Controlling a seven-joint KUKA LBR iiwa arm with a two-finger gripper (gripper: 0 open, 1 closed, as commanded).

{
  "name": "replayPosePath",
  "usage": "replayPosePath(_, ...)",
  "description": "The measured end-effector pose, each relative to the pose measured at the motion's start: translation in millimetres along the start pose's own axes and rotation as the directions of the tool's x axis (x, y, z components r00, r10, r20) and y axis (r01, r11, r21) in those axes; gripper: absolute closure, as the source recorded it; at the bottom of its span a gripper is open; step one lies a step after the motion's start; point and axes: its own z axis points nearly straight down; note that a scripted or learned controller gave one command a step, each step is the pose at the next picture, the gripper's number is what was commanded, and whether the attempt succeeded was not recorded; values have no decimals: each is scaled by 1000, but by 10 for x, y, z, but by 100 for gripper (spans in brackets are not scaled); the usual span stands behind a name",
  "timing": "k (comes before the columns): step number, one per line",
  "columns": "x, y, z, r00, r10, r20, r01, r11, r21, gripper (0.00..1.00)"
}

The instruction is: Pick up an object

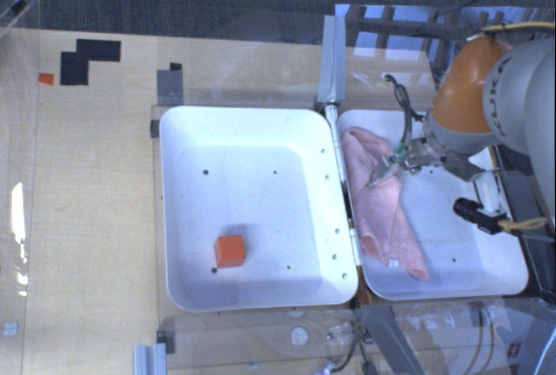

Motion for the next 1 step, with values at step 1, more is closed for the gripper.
replayPosePath(1, 130, 253, 1, 1000, 21, 1, -21, 1000, -2, 0)
